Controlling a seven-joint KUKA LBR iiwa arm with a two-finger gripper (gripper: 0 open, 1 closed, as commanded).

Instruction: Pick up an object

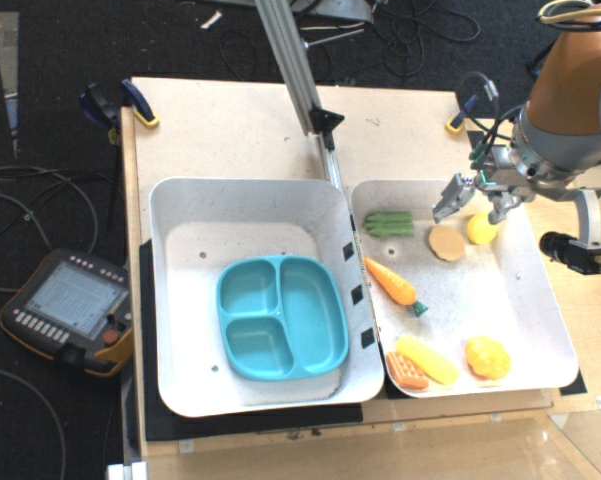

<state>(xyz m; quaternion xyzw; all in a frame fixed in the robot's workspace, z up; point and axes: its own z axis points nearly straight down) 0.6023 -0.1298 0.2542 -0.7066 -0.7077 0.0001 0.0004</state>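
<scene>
Near edge: waffle piece point(408, 370) beside banana point(429, 359), yellow lump point(488, 357) in right bin point(540, 298) | target: small yellow fruit point(480, 230), far corner, touching tan disc point(446, 243) | gripper point(477, 204) open, fingers straddling above fruit | advice: descend straight, centre on fruit, avoid nudging disc, close only once low.

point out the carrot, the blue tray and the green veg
carrot point(392, 282): camera view, middle of its orange body
blue tray point(280, 316): camera view, ridge where its compartments meet
green veg point(388, 224): camera view, middle of the bundle
</scene>
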